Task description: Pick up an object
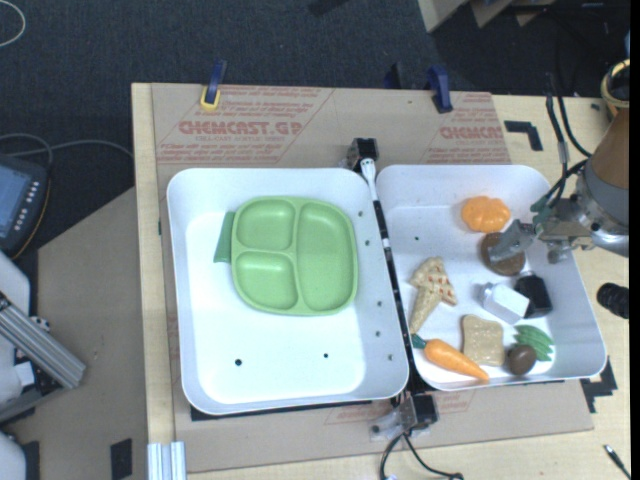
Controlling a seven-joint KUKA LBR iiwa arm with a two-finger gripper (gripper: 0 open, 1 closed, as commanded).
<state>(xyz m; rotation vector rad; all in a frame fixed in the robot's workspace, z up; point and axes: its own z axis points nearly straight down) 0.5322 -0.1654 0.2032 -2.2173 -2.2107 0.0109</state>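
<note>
The right bin (420,193) holds several small items. An orange fruit (485,213) lies near its far side, with a brown round piece (500,258) just in front of it. A waffle cone (430,286), a white and grey block (502,300), a black piece (534,292), a tan cracker (483,338), a carrot (455,358), a green leafy piece (535,339) and a small brown ball (520,360) lie nearer the front. My gripper (535,240) hangs over the bin's right part, just right of the brown round piece and above the black piece. I see nothing held in it.
The left bin (200,298) bears a green divided plate (295,256). A black divider strip (385,258) runs between the two bins. Cables hang by the arm at the right edge, and clamps sit on the board's far edge.
</note>
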